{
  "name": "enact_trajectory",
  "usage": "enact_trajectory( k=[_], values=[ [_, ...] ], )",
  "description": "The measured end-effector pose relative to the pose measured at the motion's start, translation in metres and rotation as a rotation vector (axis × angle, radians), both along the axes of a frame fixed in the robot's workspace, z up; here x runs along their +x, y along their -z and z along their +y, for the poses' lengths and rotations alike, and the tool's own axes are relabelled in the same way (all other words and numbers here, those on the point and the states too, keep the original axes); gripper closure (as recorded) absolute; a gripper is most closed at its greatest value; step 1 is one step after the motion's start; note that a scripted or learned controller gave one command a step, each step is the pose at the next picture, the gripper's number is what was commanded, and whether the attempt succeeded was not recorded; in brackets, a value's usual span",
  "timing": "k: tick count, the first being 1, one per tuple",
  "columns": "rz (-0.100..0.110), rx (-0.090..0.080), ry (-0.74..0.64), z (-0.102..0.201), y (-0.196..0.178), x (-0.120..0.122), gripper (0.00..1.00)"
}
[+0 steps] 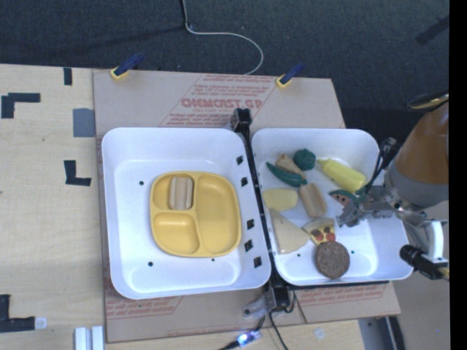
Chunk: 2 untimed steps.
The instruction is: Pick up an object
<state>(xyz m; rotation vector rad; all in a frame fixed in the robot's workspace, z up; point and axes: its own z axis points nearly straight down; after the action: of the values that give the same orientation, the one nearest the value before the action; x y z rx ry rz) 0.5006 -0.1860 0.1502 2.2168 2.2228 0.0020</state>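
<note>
My gripper (344,208) hangs low over the right side of the right bin (365,143), open, with nothing between its fingers. Just left of it lie a small pizza slice (322,232) and a tan bun (314,199). A yellow bottle-shaped toy (341,172) lies just above it. A brown round patty (332,259) sits near the bin's front. Further left are a pale yellow piece (280,199), a whitish wedge (288,233), a dark green pod (281,172) and a green round item (304,158).
The left bin (124,166) holds a yellow divided plate (211,217) with a beige piece (180,192) in its upper-left compartment. A black divider clip (241,119) stands where the two bins meet. The arm's orange band (430,148) is at the right.
</note>
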Motion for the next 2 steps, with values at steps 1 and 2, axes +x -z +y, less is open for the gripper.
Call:
enact_trajectory(
  k=[1,2],
  values=[
    [0.001,0.0,0.001,-0.003,-0.043,-0.003,1.0],
    [0.001,0.0,0.001,-0.002,-0.076,-0.002,1.0]
  ],
)
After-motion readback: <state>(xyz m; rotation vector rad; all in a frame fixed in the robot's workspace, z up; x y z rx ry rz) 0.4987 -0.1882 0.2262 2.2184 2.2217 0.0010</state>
